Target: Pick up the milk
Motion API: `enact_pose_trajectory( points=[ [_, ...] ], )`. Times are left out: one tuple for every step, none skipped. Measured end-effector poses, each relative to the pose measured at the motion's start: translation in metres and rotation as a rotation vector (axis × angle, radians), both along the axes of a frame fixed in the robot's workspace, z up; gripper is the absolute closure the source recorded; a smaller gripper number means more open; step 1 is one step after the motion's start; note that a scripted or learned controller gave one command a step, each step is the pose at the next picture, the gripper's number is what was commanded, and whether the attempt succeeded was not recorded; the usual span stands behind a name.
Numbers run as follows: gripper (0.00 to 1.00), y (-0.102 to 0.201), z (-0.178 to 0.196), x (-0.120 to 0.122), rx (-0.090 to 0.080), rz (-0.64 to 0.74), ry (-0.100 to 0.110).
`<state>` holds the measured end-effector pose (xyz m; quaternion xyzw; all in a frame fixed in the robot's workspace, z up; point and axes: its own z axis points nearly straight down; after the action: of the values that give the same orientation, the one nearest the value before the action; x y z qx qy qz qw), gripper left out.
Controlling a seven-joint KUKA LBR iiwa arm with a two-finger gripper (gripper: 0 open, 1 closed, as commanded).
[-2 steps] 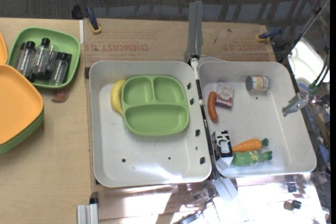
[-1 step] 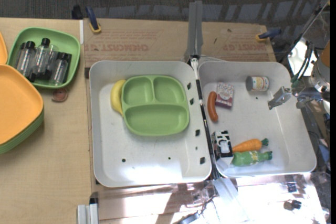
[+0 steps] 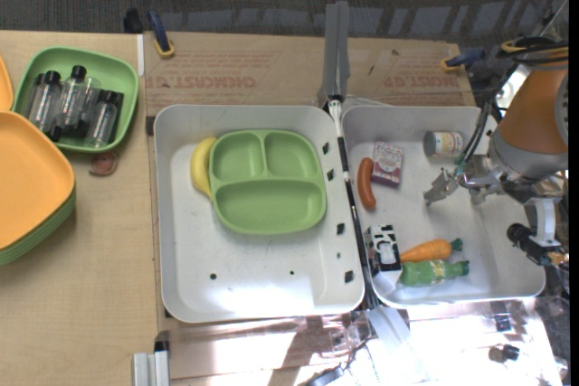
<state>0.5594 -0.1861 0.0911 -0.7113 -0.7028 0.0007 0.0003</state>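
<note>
Behind the bins, cardboard (image 3: 298,72) reads "CHEMCAST GP" upside down.

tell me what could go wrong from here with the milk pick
1. The gripper hangs over bare floor of the right bin, apart from the milk carton, so closing here would likely catch nothing.
2. The hot dog lies close beside the carton and could get nudged or pinched along with it.
3. The can sits near the gripper and might be knocked on the way over.

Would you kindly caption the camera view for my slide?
Gripper hovers open in the right bin beside the milk carton, nothing between its fingers.
</note>
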Motion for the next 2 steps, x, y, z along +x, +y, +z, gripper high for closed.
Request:
enact_pose_trajectory(
  points=[
    [0.00, 0.062, -0.001, -0.019, 0.001, -0.168, 0.003],
    [0.00, 0.065, 0.000, -0.051, 0.002, 0.136, 0.002]
  ],
)
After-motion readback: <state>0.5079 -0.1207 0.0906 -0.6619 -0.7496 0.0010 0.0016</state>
